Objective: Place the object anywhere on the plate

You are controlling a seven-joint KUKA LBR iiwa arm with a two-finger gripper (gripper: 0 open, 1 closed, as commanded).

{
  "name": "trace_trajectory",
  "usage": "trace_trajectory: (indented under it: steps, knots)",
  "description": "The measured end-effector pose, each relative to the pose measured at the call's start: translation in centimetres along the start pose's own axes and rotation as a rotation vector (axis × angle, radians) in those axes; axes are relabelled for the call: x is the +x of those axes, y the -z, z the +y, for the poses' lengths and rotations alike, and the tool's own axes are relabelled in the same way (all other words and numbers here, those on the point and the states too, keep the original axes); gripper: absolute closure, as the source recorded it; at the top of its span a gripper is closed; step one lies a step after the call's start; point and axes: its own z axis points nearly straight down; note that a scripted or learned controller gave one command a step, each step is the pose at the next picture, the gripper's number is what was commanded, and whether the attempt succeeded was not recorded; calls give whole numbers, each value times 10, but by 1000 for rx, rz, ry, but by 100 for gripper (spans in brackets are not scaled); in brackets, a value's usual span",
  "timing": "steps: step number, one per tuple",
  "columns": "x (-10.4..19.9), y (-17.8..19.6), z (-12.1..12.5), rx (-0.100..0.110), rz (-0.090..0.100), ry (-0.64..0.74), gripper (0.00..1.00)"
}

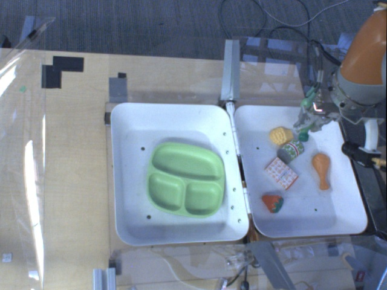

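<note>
Apparently lining up a pick, the claw (307,124) hovers over the right bin's (351,219) far toys, its grip state unclear, while the green plate (184,179) waits in the left bin (130,222).

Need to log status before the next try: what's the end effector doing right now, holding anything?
End effector: over the right bin, just above the small can; nothing visibly held; open or closed cannot be told.

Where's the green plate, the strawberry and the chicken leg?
green plate (184,159): camera view, bare back compartment.
strawberry (273,202): camera view, middle of its red body.
chicken leg (321,165): camera view, its thick end.
</note>
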Motion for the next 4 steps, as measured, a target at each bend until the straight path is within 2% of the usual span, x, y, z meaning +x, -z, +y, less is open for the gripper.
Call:
trace_trajectory:
  steps: [1,2,3,4]
  knots:
    - [66,-28,-24,3,1,183,100]
    - [141,-35,-55,3,2,566,100]
    - [206,-38,-54,0,3,778,100]
    - [206,-38,-54,0,2,777,0]
